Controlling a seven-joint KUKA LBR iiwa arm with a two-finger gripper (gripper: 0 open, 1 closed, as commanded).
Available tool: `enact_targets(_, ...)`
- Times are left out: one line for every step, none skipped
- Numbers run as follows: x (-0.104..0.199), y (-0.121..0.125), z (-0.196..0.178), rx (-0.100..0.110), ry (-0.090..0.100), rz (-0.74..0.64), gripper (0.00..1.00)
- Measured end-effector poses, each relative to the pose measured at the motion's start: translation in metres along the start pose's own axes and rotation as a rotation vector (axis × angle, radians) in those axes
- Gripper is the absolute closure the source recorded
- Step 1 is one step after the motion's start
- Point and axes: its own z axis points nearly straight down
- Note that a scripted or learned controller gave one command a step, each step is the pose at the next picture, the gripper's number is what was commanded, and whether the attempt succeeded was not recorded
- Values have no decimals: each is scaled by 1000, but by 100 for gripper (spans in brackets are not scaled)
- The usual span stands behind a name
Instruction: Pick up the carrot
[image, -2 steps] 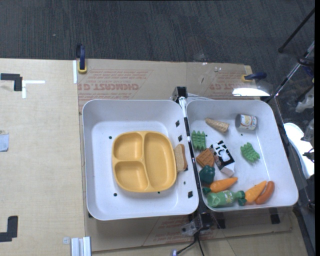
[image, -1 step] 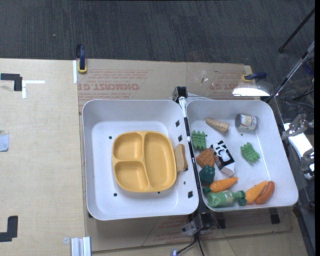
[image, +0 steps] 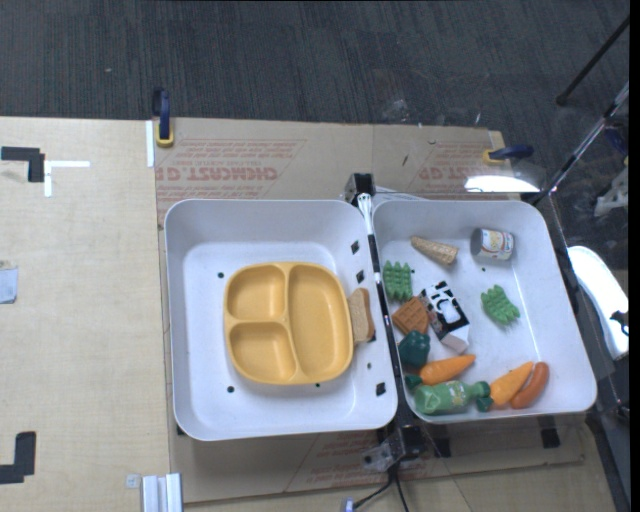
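Camera view: carrot (image: 446, 369) in right bin (image: 556, 258); claw state cannot tell.

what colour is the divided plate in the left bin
Yellow-orange all over. The divided plate shows plainly in the camera view, sitting in the left bin.

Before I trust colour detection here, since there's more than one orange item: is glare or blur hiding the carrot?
Camera view: the carrot is evenly lit and sharp enough, with only soft shadow; strong glare sits on the cardboard above the right bin, well away from it; fine details stay slightly soft throughout.
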Motion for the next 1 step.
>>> enact_targets(-3, 0, -10, 3, -11, 5, 100)
